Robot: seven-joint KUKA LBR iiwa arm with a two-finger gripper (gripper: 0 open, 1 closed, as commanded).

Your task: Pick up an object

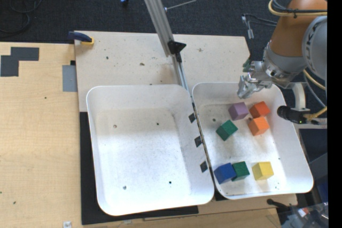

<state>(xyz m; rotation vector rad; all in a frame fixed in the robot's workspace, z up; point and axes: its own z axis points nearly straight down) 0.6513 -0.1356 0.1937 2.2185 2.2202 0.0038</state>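
The right bin (291,168) holds several small blocks. A purple block (238,110) lies near its back, with two orange blocks (259,109) (259,125) just right of it. A dark green block (226,130) sits left of centre. Near the front lie a blue block (224,172), a green block (241,170) touching it, and a yellow block (262,170). My gripper (245,89) hangs over the back of the right bin, just above and behind the purple block, with nothing seen between its fingers.
The left bin (107,109) stands beside the right one, split from it by a ridge with black clips (196,140). A slanted aluminium bar (158,13) rises behind the bins. A blue-and-yellow clamp (81,37) sits at the bench's back left.
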